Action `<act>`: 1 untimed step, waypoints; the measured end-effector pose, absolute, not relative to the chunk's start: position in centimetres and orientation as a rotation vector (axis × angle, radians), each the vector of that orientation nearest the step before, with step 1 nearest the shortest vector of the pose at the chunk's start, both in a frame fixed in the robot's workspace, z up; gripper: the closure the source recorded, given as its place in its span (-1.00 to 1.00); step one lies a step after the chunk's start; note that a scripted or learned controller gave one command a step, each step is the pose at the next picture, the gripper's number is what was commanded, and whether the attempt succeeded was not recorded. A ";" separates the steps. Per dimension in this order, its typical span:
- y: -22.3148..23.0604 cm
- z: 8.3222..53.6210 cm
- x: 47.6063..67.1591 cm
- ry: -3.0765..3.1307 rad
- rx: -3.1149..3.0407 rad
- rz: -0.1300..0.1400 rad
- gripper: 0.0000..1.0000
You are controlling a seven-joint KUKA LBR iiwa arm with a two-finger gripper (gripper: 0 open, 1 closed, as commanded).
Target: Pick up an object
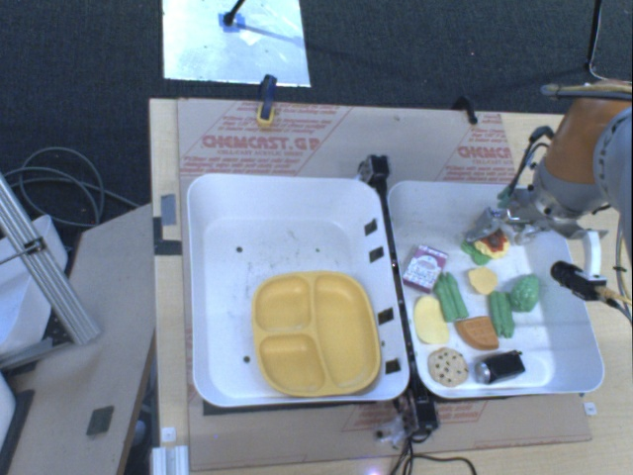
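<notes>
Arm (584, 151) cut off at frame's right edge; wrist and orange band visible, gripper (499, 224) low over the right bin (569, 369), its tips lost against a small red-yellow-green toy food piece (488, 245); open or closed, cannot tell. Landmark: right bin. Inside it, near the gripper: purple-pink box (425, 267), yellow round piece (483, 280), green lumpy piece (524, 292), two green pods (452, 296), pale yellow oval (430, 319), orange wedge (479, 332), chocolate-chip cookie (447, 366), black cylinder (501, 366). Exact identity of several pieces is hard to make out. Left of it, touching, the left bin (223, 226) holds a yellow divided tray (315, 332). Both sit on a printed cardboard sheet (326, 137) over the bench; dark carpet beyond, with a shiny metal plate (235, 26).
</notes>
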State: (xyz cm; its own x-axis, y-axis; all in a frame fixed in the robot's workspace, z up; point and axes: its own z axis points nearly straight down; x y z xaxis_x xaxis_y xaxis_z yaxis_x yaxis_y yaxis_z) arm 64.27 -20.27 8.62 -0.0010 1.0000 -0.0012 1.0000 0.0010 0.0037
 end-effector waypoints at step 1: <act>-20.3 9.7 64.4 2.220 2.213 0.006 1.00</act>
State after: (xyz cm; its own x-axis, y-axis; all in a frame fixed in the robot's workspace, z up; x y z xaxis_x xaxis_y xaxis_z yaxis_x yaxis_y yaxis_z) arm 64.45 -20.28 9.71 -0.0030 1.0000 -0.0021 1.0000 0.0031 0.0073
